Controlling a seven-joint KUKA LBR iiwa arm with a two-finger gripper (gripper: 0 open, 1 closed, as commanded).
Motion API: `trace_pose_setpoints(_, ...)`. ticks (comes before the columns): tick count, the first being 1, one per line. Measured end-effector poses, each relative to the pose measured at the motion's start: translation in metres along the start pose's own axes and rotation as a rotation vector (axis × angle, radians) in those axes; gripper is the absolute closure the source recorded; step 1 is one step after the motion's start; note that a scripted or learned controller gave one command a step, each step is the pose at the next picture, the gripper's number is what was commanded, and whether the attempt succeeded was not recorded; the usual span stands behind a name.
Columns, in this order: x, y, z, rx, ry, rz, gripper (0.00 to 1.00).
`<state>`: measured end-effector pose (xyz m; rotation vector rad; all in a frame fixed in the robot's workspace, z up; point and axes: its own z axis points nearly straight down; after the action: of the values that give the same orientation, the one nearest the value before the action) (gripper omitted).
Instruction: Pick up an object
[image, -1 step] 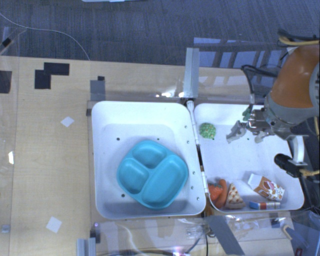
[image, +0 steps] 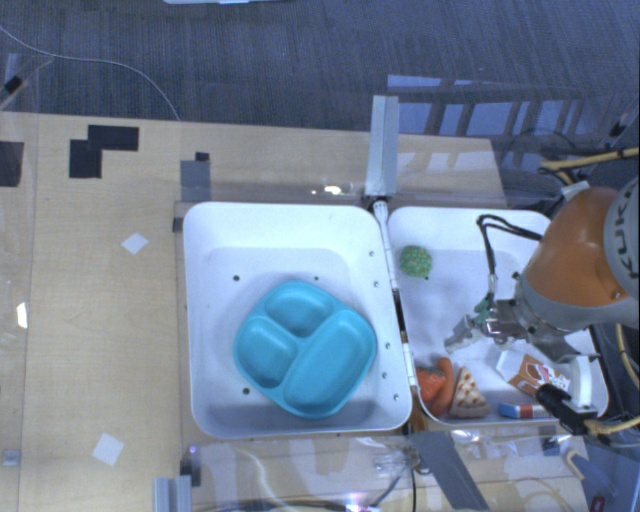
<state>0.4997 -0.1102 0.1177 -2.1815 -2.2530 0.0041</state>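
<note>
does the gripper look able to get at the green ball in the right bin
Probably yes. The green ball sits alone on open floor near the right bin's back left corner, nothing on it, with the gripper nearby. The divider wall close by might crowd it.

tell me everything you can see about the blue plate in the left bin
The blue plate is a light blue divided dish, plastic by its look, with rounded corners and three compartments: two smaller ones toward the upper left and one larger at the lower right. All three compartments look bare. It lies flat, right side up, turned at an angle, on the floor of the left bin, toward its front right. Nothing else touches it; the gripper is over the right bin.
</note>
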Motion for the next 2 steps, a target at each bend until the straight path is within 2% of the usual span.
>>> trace_pose_setpoints(1,0.019,-0.011,-0.066,-0.011,-0.003,-0.101,0.00)
trace_pose_setpoints(2,0.013,-0.009,0.022,-0.009,-0.003,-0.141,0.00)
